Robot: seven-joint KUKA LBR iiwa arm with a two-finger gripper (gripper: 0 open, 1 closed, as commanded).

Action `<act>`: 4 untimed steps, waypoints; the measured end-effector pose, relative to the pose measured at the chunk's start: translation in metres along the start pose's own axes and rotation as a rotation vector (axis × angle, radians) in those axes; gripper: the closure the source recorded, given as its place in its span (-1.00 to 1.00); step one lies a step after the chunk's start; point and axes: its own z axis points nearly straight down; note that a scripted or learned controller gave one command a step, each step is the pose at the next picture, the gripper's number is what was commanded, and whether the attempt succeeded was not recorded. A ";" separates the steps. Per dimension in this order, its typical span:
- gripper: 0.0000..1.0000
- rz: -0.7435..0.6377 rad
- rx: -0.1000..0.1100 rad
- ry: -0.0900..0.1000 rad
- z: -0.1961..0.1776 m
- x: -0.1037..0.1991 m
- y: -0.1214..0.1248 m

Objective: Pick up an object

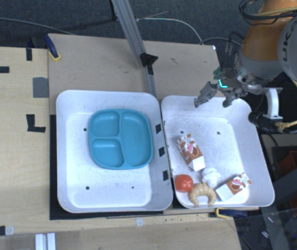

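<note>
A croissant (202, 193) and tomato (184, 182) lie well below the empty gripper (217, 96), its fingers spread over the right bin's (252, 145) far rim.

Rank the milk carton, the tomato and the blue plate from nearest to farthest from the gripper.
Gripper sits over the right bin's far edge.
1. Milk carton, middle of the right bin.
2. Tomato, right bin's near left corner.
3. Blue plate, left bin.
</note>
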 end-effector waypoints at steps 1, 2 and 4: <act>-1.00 0.001 0.005 -0.001 0.049 0.000 -0.010; -1.00 0.002 0.007 -0.001 0.110 -0.007 -0.016; 1.00 0.000 0.002 0.000 0.152 -0.005 -0.016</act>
